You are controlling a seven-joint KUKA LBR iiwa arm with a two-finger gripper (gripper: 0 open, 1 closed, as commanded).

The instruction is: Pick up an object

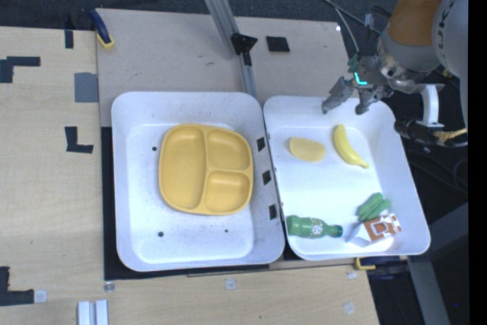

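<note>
Hovering with my gripper [348,100] over the back rim of the right bin [403,186], fingers spread wide and holding nothing. I'm up here, I reckon, to get a clean drop onto something below. Closest is the banana [349,146], just beneath me and lying clear, with the pale yellow slice [307,150] beside it. Down at the near end sit the green bottle [312,227], a green leafy piece [372,205] and a small orange-and-white packet [380,227]. Next door, the left bin [137,186] carries a yellow divided plate [205,168]. Nothing blocks my path down.
</note>
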